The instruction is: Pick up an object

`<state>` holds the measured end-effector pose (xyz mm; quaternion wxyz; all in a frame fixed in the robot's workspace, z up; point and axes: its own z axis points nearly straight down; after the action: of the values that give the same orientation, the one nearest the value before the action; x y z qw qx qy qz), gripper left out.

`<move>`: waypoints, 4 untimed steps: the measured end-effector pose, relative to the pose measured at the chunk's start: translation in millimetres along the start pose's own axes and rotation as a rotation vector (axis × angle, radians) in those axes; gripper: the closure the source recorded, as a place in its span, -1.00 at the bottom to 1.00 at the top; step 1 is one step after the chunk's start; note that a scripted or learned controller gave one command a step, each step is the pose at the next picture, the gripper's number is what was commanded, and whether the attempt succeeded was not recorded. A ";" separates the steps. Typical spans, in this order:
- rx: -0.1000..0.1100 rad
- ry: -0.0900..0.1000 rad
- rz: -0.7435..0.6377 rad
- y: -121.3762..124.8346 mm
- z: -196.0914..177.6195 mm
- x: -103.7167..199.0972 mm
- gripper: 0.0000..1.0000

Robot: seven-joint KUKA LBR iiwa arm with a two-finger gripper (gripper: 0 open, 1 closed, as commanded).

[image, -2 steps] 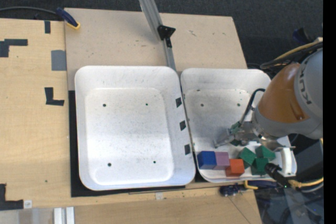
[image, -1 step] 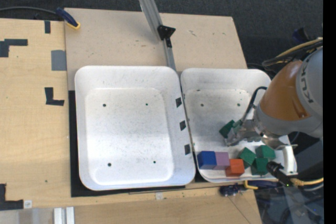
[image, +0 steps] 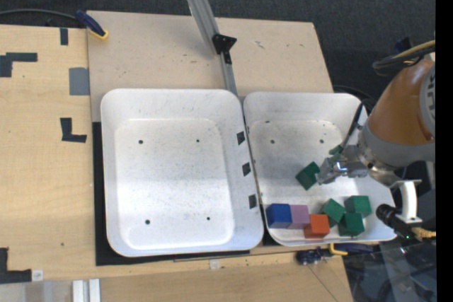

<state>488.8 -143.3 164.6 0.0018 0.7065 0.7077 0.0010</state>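
In the right bin [image: 297,101], a dark green block [image: 307,175] sits tilted near the middle. My gripper [image: 330,171] is low over the bin and right against that block's right side. I cannot make out whether the block is in its grasp. Along the bin's front edge lie a blue cube [image: 279,214], a pale purple cube [image: 299,215], an orange cube [image: 318,225] and three more green blocks [image: 351,223].
The left bin [image: 106,152] stands beside the right one. A metal pole [image: 202,3] slants down from the top to the gap between the bins. The arm's orange band [image: 403,109] hangs over the right bin's right side.
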 end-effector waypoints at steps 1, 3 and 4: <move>-0.001 0.000 0.000 1.5 -52.7 0.0 1.00; 0.006 0.003 -0.004 27.1 -52.4 88.7 1.00; 0.005 0.003 -0.005 49.1 -53.6 136.9 1.00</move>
<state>537.4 -6.3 218.1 -0.0010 0.7049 0.7093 0.0002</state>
